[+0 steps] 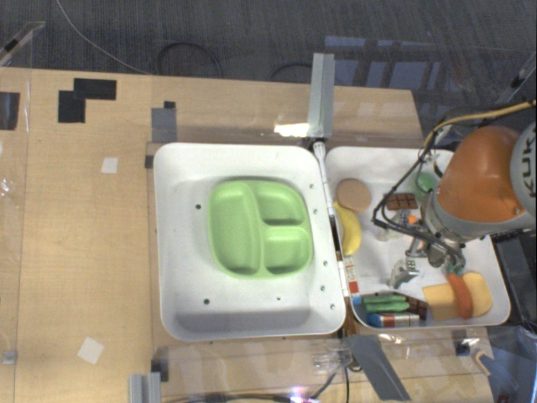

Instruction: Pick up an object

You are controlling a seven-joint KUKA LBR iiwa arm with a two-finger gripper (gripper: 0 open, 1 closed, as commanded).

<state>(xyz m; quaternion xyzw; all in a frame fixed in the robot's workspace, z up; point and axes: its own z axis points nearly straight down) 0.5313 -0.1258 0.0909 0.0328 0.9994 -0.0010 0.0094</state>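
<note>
Clutter is the risk: the pincer (406,273), seemingly narrow and empty though the view is poor, hangs in the right bin (502,309). Markers (388,306) at its six o'clock and a banana (350,230) at ten could slip.

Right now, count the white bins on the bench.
2. The left bin holds a green divided tray; the right bin holds the small items under the arm, which may hide others.
</note>
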